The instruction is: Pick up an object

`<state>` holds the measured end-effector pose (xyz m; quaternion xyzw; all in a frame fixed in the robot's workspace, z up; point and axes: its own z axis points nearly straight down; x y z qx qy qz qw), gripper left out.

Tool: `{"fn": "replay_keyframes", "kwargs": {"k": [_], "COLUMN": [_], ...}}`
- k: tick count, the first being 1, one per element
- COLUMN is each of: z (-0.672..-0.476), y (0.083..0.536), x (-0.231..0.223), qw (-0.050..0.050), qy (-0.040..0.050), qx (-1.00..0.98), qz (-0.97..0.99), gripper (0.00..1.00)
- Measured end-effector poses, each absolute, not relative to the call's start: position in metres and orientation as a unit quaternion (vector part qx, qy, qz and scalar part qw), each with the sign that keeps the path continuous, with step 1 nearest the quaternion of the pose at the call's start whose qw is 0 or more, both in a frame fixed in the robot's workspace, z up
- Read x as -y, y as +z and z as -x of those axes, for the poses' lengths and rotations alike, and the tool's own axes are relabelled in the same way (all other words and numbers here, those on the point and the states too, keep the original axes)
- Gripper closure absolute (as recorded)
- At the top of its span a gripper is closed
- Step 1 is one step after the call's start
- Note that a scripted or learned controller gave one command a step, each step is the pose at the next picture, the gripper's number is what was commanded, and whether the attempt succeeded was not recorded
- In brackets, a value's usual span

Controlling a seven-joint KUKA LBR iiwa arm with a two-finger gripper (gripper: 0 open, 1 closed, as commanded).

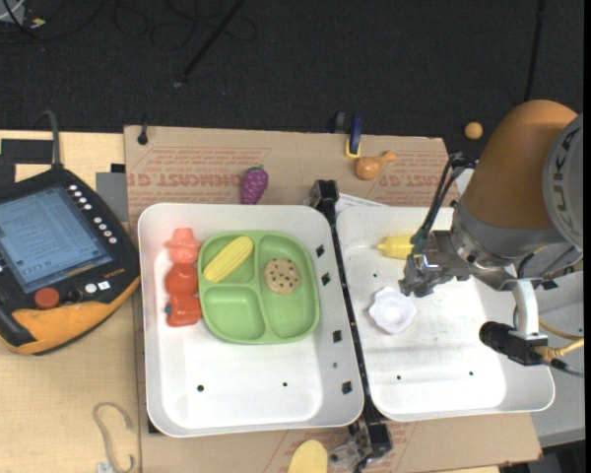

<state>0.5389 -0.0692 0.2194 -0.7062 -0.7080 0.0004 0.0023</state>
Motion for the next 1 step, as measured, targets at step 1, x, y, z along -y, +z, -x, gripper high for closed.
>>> {"fn": "replay_keyframes", "kwargs": {"k": [1], "z": [-0.5474], "y": [0.2266], "x": [0.0262], "qw": [0.001], "qy": [0.0], "qx": [0.708], "qz": [0.706], "gripper": [1.0]}}
